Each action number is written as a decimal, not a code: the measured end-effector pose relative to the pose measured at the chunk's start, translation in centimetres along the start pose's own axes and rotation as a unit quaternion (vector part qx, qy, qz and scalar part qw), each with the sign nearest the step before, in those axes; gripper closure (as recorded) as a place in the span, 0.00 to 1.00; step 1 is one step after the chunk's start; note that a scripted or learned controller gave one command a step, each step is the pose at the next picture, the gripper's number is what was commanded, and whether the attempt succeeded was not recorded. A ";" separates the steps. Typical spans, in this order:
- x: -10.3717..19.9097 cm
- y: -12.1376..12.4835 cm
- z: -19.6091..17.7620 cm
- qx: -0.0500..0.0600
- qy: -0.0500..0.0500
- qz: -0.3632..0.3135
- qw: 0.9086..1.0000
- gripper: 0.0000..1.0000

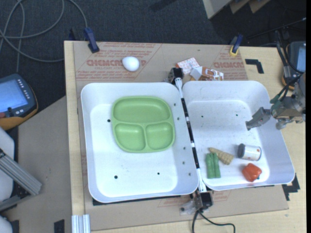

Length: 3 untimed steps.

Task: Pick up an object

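**Pincer over right bin, nothing held**

Pincer sits at the right bin's right rim, fingers spread, nothing between them. Below it in that bin: white canister with dark cap, red pepper-like piece, cone, green block. Left bin holds a green divided plate. White egg lies on the bench behind.

A tan board bench with red lettering carries two shallow white bins side by side, the left bin and the right bin touching along their inner edges. Behind the left bin a white egg-shaped thing lies on the board. Some crumpled packets sit behind the seam, and blue clamps grip the far edge.
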State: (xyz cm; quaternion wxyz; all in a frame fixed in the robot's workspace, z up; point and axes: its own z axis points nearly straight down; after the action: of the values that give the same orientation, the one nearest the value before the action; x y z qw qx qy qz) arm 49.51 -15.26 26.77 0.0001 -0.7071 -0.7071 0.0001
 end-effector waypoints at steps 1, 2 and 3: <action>3.6 -0.3 9.1 0.001 0.000 0.000 1.000 0.00; 5.9 -1.6 18.3 0.000 0.000 0.000 1.000 0.00; 5.9 -1.6 17.4 -0.001 0.000 0.000 1.000 1.00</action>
State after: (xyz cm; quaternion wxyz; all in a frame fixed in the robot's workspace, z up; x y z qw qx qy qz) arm 47.91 -9.32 9.39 -0.0005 -0.7073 -0.7069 -0.0003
